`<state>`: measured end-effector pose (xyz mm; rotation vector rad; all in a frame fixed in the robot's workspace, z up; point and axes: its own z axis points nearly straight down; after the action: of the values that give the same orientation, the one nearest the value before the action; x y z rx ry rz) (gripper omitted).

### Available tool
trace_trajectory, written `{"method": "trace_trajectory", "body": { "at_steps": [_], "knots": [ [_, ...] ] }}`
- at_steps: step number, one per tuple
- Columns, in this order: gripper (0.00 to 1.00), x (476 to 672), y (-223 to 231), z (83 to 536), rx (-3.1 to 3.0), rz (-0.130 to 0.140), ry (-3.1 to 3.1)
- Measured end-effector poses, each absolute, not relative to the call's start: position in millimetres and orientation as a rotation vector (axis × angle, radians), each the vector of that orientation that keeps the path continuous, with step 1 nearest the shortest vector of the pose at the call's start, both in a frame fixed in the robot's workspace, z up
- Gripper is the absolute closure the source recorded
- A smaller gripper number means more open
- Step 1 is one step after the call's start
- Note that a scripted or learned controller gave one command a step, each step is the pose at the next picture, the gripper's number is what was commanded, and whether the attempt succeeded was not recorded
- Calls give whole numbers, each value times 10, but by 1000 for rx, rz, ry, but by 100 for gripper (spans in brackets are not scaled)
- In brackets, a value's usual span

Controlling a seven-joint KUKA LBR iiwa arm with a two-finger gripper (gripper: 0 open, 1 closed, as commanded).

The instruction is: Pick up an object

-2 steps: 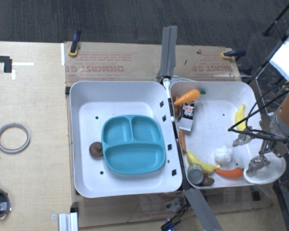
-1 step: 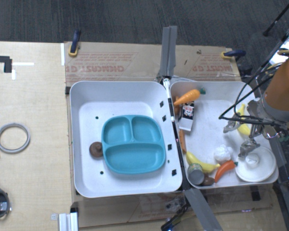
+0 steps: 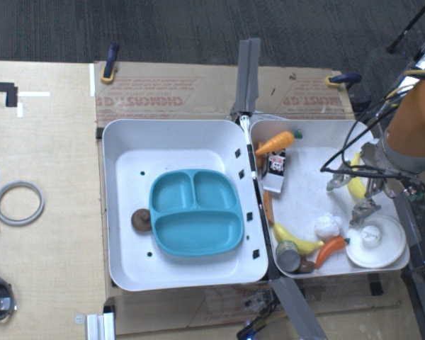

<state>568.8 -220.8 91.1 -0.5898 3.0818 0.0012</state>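
My gripper (image 3: 350,197) hangs over the right side of the right bin (image 3: 304,137), open, its two grey fingers (image 3: 335,183) spread apart. A yellow fruit (image 3: 356,184) lies just under and between them, partly hidden by the wrist; whether they touch it I cannot tell. Nearby lie a white crumpled lump (image 3: 327,225), an orange-red pepper (image 3: 330,249) and a white round dish (image 3: 374,241). A banana (image 3: 297,240) and a tin can (image 3: 287,258) sit at the bin's front left.
A carrot (image 3: 276,142) and a small carton (image 3: 275,170) lie at the back of the right bin. The left bin (image 3: 120,147) holds a blue divided plate (image 3: 196,212) and a brown round thing (image 3: 141,220). A roll of tape (image 3: 17,202) lies on the bench at left.
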Motion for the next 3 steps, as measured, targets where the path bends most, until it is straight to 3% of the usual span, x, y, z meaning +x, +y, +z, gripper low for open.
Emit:
{"method": "trace_trajectory", "body": {
  "at_steps": [1, 2, 3],
  "knots": [
    [100, 5701, -2206, 994, -585, 2, 3080],
    [100, 6610, -1798, 1732, -463, 2, 3101],
    [100, 6233, -2218, 924, -642, 1, 3073]
  ]
}}
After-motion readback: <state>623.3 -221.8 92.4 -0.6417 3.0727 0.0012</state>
